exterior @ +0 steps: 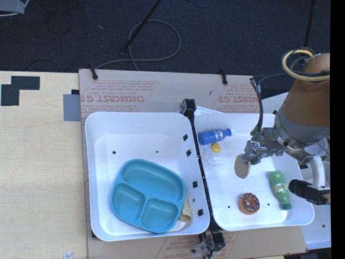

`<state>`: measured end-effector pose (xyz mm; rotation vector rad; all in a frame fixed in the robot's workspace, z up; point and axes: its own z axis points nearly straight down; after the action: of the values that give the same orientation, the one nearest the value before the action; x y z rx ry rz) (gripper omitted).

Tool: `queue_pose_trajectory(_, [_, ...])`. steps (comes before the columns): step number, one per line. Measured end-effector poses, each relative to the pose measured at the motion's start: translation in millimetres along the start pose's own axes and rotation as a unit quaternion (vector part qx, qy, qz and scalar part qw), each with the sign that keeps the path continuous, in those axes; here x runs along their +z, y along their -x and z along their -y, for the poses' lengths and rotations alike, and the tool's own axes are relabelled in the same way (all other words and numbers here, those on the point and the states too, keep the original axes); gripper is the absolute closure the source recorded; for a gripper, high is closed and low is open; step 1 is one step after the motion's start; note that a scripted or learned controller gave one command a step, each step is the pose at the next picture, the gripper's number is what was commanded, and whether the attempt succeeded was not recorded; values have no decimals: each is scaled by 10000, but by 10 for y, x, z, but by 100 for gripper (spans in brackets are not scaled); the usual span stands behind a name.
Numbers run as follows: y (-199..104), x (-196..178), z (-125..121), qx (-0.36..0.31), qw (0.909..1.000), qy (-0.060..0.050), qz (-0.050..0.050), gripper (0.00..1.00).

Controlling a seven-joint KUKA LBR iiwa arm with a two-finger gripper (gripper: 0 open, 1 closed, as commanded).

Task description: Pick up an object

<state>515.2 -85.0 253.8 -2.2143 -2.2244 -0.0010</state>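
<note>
The fingers [247, 156] hang over the right bin [302, 218], and whether they pinch the tan lump [242, 169] just below them I cannot tell. A blue bottle [214, 136], green bottle [280, 189] and donut [249, 203] lie around it. A blue divided tray [147, 194] sits in the left bin [99, 144]. Pale wooden worktop [40, 171] spreads leftward; cables [156, 34] trail on dark carpet behind.

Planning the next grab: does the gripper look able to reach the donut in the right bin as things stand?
Probably yes. The donut lies alone on the bin floor, apart from the green bottle, and the gripper hangs just above and behind it.
</note>
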Motion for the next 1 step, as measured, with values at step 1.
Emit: queue_pose_trajectory(1, [-608,26,-75,-3,10000,-9,0,100])
